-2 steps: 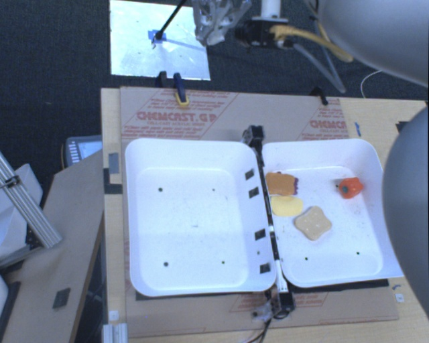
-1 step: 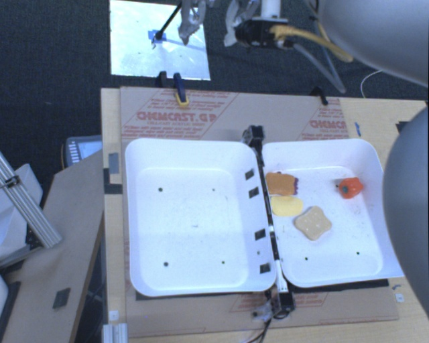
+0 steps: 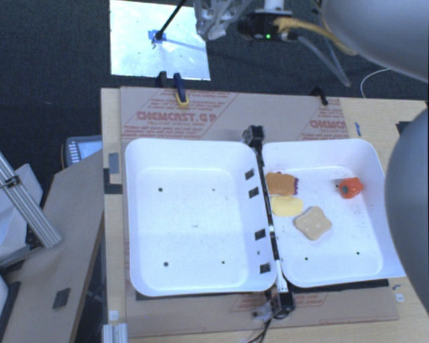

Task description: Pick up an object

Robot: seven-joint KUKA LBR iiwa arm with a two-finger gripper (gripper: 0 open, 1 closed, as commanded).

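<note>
Several small items lie in the right bin (image 3: 362,264). An orange-brown piece with a purple edge (image 3: 281,183) sits by the bin's left wall. A flat yellow disc (image 3: 287,206) lies just below it, and a tan toast-shaped piece (image 3: 313,223) sits beside the disc. A red-orange fruit-like object (image 3: 349,187) rests alone toward the right. My gripper (image 3: 216,20) is at the top of the view, high up and well beyond the far edge of both bins, blurred against a shiny plate. It is far from every item.
The left bin (image 3: 134,221) adjoins the right one, with black clips along the shared wall. Both stand on a cardboard sheet (image 3: 201,115). A shiny plate (image 3: 134,40) lies at the back left. The grey arm link (image 3: 410,201) overhangs the right bin's right side.
</note>
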